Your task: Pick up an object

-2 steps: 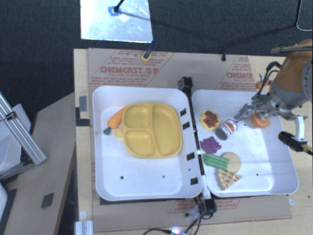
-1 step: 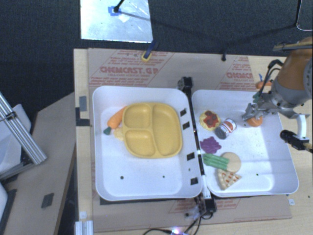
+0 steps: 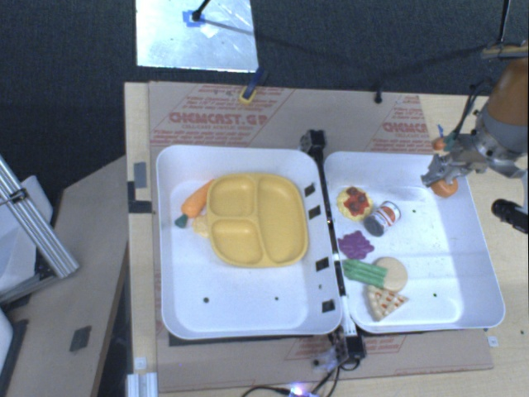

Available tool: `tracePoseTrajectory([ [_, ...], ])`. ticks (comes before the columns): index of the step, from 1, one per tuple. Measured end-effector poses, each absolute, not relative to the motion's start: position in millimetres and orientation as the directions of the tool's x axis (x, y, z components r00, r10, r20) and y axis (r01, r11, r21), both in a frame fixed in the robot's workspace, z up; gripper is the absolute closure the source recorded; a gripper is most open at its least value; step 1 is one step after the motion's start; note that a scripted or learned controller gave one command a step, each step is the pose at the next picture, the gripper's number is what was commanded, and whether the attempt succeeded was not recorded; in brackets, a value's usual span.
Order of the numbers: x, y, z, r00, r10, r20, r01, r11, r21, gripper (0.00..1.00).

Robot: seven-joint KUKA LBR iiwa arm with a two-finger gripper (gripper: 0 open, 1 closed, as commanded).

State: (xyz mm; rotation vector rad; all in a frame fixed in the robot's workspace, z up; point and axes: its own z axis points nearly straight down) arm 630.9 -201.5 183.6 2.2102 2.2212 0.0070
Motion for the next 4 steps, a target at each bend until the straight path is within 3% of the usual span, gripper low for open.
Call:
tracePoseTrajectory([
  [1, 632.8, -201.7, 228.3, -0.005, 1.0, -0.002, 1.0, 0.005, 0.007, 1.0],
  [3, 602.1, -101.0, 230.3, -0.009, 1.0, 0.002, 1.0, 0.009, 0.001, 1.0],
  [4, 575.3, -53.8, 220.0, -0.008, 1.0, 0.002, 1.0, 0.008, -0.002, 1.0],
])
